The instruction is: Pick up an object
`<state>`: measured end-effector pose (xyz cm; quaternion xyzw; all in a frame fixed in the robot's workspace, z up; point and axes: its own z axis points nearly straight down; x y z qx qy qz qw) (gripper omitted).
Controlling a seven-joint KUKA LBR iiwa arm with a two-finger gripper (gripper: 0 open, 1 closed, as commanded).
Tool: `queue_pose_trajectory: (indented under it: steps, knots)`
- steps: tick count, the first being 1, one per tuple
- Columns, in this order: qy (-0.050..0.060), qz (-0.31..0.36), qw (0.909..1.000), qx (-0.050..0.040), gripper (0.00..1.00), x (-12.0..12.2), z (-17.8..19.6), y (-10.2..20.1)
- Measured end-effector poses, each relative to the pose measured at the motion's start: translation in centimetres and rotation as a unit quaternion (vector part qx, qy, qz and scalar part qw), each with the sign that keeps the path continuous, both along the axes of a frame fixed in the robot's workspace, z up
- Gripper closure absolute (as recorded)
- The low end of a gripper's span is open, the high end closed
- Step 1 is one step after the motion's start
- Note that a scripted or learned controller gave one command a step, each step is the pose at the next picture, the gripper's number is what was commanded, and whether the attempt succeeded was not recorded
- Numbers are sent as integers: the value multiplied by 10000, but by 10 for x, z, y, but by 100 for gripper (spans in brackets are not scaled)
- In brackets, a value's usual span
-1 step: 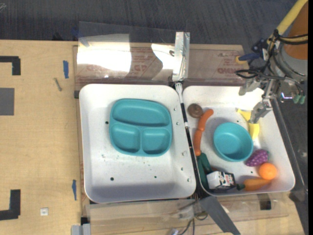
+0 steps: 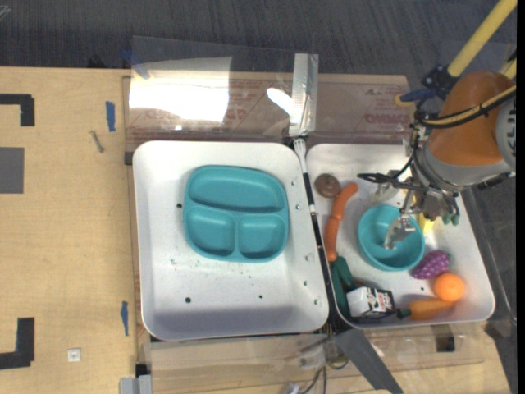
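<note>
While gripper (image 2: 400, 232) hangs inside teal bowl (image 2: 390, 238), right bin (image 2: 480, 257); I cannot tell its state; I judge risk: closing on bowl rim, or nudging grapes (image 2: 432, 263) and orange (image 2: 448, 286) nearby

The arm (image 2: 472, 130) enters from the right of the camera view, its grey body foreshortened under the downward-looking lens. The orange band (image 2: 467, 97) above the wrist sits near the upper right, with black cables looped across it. Below the band the grey wrist points down and a little leftward. The pincer (image 2: 400, 230) hangs low at the end of the wrist, its metal tip aimed straight down.
</note>
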<state>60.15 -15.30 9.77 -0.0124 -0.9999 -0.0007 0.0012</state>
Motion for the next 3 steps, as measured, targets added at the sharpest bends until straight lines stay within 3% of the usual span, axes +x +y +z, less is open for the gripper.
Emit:
queue_pose_trajectory:
  steps: [1,2,3]
  knots:
    - [-60,-860,9963,-6,0,0,-7,47]
    - [-75,-1324,9912,-9,0,-7,-7,48]
    - [-48,-2130,9770,-6,0,-8,-3,52]
